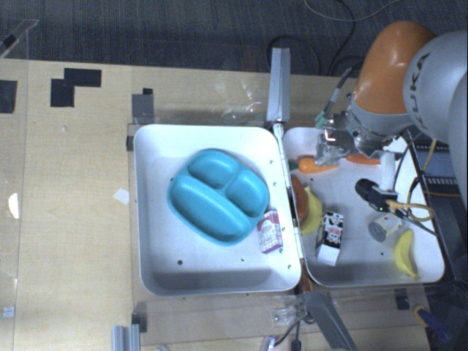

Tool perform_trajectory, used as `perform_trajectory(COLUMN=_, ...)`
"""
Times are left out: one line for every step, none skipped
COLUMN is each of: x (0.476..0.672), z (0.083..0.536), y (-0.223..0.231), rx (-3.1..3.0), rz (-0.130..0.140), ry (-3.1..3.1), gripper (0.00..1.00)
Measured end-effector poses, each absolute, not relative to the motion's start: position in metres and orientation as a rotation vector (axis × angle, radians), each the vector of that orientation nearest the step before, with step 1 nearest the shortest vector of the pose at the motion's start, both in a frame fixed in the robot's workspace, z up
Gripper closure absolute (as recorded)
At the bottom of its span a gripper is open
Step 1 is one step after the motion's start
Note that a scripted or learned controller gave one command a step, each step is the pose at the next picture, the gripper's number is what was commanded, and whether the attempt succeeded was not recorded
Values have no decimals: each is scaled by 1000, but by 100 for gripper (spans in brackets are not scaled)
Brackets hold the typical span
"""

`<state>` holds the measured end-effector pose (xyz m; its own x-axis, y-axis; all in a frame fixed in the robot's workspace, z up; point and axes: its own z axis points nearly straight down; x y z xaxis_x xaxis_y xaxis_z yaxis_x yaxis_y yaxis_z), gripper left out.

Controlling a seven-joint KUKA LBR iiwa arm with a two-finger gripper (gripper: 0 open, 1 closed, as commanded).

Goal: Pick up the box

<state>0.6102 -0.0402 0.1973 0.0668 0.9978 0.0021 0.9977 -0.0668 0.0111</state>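
Box (pixel 330 236), black-and-white, lying flat in the right bin (pixel 358 265), down near the front wall and close to the divider between the bins. Out in the open, broad face up, so probably easiest to reach straight from above. Just beside it on the far side, a banana (pixel 311 209), curled along the divider and near enough to crowd a grasp from that end. Claw (pixel 327 152) up at the far end of the same bin, poised over an orange carrot-like piece (pixel 311 165), well apart from the box. Released or clenched? Cannot tell from this angle, and nothing seen in its grip. By the look of it, reach not yet made, needing a run toward the front of the bin. Now the count. Two bins on the table (pixel 73 196). Two bananas, both on the right, the second banana (pixel 404 253) tucked in the front corner. One grey cylinder (pixel 380 227) just beside that one. One orange piece. Over in the left bin (pixel 190 273), one blue divided plate (pixel 219 196) across the middle, and one small pink carton (pixel 269 232) touching the plate's rim. Box-like too, so possibly a rival target, though less likely.
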Motion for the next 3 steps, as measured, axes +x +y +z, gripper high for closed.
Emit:
perform_trajectory(x=638, z=268, y=-47, rx=2321, rz=9, ry=2109, gripper=100)
perform_trajectory(x=594, z=243, y=-26, rx=2346, rz=5, ry=2087, gripper=100)
perform_trajectory(x=620, z=245, y=105, rx=2324, rz=7, ry=2112, gripper=100)
